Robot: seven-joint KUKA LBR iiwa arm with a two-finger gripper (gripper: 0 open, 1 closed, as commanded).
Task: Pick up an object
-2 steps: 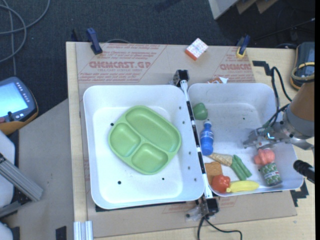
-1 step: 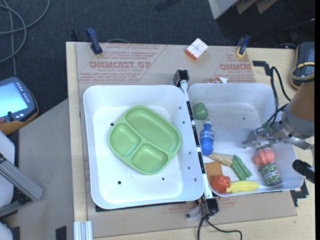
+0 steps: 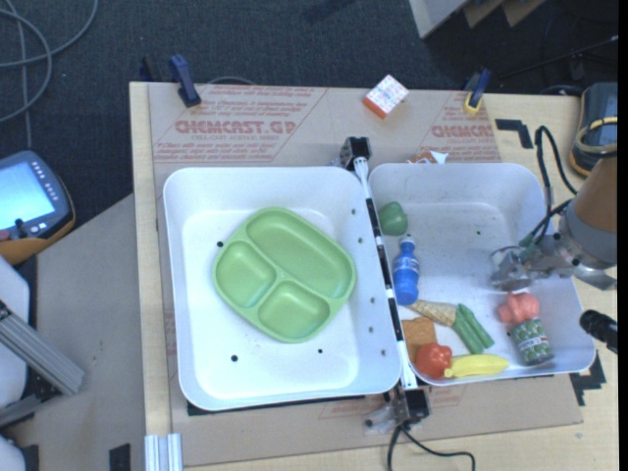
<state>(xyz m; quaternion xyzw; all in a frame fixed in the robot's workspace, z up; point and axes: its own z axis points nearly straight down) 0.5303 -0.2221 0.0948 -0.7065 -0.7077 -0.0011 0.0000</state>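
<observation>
Objects for picking lie in the right bin [image 3: 461, 180], most of them nearer the camera than the pincer [image 3: 510, 273]: a yellow banana [image 3: 478, 365] and red pepper [image 3: 432, 360] at the near wall, a green-lidded jar [image 3: 531, 340] and pink fruit [image 3: 518, 308] just below its tips. Whether the pincer is open or closed I cannot tell. Left of it stands a blue bottle [image 3: 405, 273]; farther left, the green divided plate [image 3: 285, 273]; beyond, a small box [image 3: 386, 95].
</observation>
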